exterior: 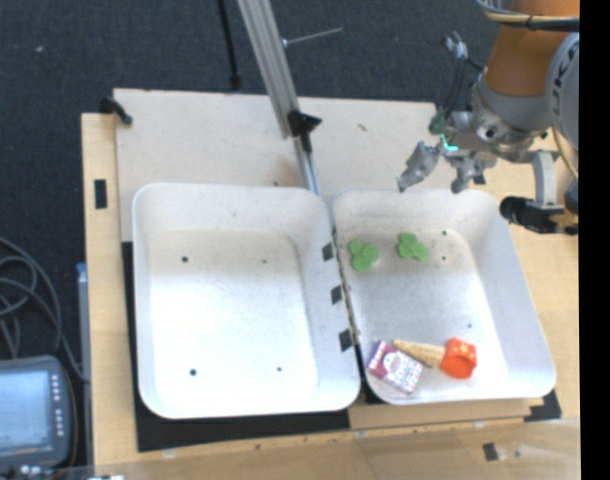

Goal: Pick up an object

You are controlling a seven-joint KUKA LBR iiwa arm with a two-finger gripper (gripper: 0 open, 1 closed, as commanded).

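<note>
arm pose: reaching in from right, grey with orange band (530,13) high at far right, wrist angled down-left over far edge of right bin (505,268)
gripper (443,173): hovering above far rim of right bin, 2 fingers spread apart, released, nothing between them
green pieces: 2 small green lobed objects on right bin floor, far half; left one (364,257) near divider, right one (413,247) just beside it, apart, both nearer than the gripper
near cluster: purple-and-white packet (396,367), tan cone (419,350), orange-red toy (460,358) bunched at near edge of right bin; cone touching packet and orange-red toy
left bin (155,268): white, few dark specks on floor
surroundings: slanted metal pole (270,58) rising from far side between bins; grey screen device (23,408) at near left; cables (10,278) on dark floor
obstructions: none over the green pieces
</note>
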